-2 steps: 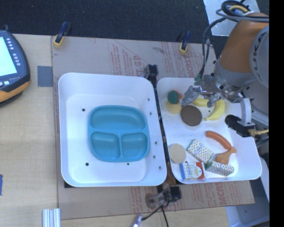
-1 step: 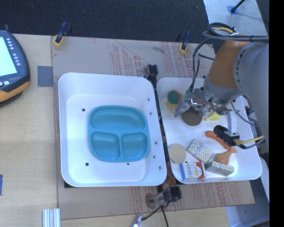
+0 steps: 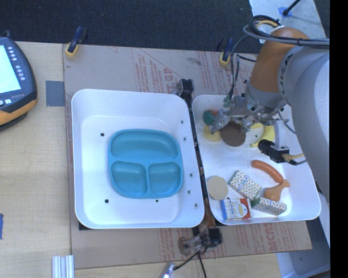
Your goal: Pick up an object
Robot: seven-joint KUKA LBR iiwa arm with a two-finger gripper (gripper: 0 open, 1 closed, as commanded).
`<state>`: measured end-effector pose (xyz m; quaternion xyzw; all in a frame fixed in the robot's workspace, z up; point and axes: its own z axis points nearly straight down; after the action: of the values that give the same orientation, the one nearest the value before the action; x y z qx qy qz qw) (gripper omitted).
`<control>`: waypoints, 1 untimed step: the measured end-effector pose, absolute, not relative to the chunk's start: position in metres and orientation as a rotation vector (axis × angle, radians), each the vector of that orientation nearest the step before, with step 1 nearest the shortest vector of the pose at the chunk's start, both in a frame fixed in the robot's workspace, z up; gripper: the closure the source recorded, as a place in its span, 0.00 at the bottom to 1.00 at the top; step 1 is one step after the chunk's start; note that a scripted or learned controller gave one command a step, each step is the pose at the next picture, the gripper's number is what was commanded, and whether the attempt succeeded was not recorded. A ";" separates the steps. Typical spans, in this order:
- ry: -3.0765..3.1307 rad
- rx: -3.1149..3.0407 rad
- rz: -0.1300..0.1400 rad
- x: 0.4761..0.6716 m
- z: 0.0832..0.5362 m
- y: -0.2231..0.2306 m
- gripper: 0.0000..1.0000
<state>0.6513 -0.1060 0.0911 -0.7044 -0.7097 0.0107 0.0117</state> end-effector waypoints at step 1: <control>-2.222 -2.219 0.003 0.587 0.184 -0.214 0.00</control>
<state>0.5867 -0.2137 0.1840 -0.7067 -0.7075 0.0010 0.0008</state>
